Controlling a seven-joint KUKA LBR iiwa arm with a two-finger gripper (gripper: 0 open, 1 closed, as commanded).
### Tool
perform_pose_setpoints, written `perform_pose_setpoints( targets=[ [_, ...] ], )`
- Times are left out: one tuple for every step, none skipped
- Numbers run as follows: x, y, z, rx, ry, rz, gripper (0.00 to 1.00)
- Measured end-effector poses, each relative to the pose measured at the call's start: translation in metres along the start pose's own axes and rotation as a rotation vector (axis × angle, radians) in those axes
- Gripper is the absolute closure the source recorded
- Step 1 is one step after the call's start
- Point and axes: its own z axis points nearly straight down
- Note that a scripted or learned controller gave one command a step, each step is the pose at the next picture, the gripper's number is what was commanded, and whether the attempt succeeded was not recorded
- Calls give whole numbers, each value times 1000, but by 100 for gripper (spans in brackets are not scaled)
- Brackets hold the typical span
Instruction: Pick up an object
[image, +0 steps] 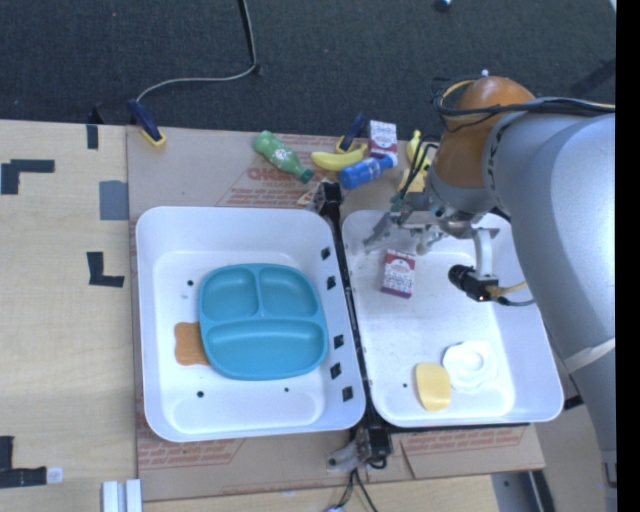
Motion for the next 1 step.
perform_pose_setpoints(
  targets=[
    [6,-5,17,19,8,2,0]
  ],
)
